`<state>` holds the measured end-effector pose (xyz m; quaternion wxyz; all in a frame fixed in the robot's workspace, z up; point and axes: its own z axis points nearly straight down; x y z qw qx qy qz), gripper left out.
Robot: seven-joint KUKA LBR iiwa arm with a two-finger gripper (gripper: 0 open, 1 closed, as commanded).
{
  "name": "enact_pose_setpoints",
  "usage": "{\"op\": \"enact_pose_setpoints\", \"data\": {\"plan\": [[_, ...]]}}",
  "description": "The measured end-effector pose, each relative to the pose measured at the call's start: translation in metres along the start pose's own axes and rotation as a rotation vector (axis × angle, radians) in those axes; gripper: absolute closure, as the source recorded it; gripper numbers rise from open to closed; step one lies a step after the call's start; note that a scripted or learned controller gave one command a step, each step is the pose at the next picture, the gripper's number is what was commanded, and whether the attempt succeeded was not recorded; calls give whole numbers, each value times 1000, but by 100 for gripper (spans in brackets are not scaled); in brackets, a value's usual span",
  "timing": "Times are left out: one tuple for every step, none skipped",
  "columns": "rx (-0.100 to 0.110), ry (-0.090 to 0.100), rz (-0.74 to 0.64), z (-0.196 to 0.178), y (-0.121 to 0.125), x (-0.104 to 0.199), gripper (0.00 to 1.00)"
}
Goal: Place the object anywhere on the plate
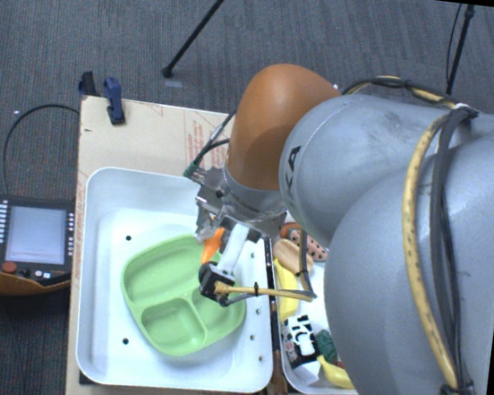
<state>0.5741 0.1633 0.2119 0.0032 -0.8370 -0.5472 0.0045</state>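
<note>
A light green divided plate [155, 290] lies in the left white bin [100, 236]. My gripper [212, 240] hangs over the plate's far right rim, reaching down from the big grey arm with its orange band. A small orange object [212, 246] shows right at the gripper, just above the plate's edge. The wrist hides the grip, so I cannot tell whether the orange object is held or merely lies beneath.
The right bin [295, 384] holds a yellow banana-like piece [286, 283], a white and black item [300, 339], a green thing [326, 345] and another yellow piece [337, 374]. The arm covers most of that bin. A teach pendant [29, 240] lies on the floor at left.
</note>
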Motion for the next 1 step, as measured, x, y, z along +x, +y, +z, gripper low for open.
{"op": "enact_pose_setpoints", "data": {"plan": [[-3, 1, -1, -2, 1, 0, 0]]}}
